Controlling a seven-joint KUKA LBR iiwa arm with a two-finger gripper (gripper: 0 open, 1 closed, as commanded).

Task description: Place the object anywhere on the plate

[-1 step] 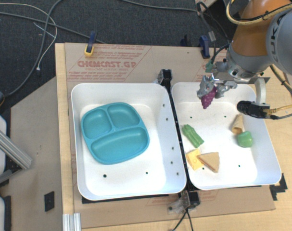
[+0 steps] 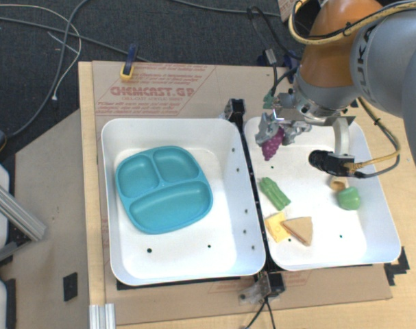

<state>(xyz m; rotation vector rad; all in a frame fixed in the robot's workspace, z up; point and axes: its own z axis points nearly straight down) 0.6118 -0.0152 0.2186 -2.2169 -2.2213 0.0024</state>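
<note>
1 purple object hangs gripped in the hand, right bin.

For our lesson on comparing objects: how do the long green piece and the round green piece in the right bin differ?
The long green piece is stretched out and lies slanted near the bin's left wall; the round green piece is compact and sits toward the right side. The long one is darker, the round one paler. Both are green and rest on the right bin floor.
</note>
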